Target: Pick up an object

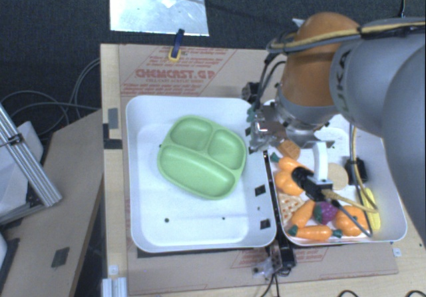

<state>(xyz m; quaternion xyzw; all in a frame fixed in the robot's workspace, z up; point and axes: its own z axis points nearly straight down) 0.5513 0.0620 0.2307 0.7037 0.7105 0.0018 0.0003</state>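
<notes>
Toy food pieces (pixel 313 204) lie heaped in the right bin (pixel 398 226), mostly in its near-left half. Several orange carrot-like pieces (pixel 313 232) sit along the near edge, touching each other. A purple piece (pixel 326 211) is in the middle of the heap, a dotted cracker-like piece (pixel 287 206) is at the left wall, and a yellow piece (pixel 370 214) is on the right side. A pale round piece (pixel 338 176) and a brown piece (pixel 290 149) lie further back, close under the wrist.

The left bin (pixel 190 226) holds one green divided plate (pixel 203 156), flat and slightly rotated, in the far half of the bin and apart from the near wall.

The arm (pixel 376 79) comes in from the right, its orange band (pixel 318 49) over the far part of the right bin. The gripper (pixel 261 130) points down at the seam where the two bins meet, just beside the plate's right edge. Nothing is seen held. The wrist hides it, so cannot tell how wide the gripper stands.

Both bins rest on a cardboard sheet (pixel 180 72) with red print on the tabletop. A small blue and yellow thing (pixel 177 46) lies at the sheet's far edge.
</notes>
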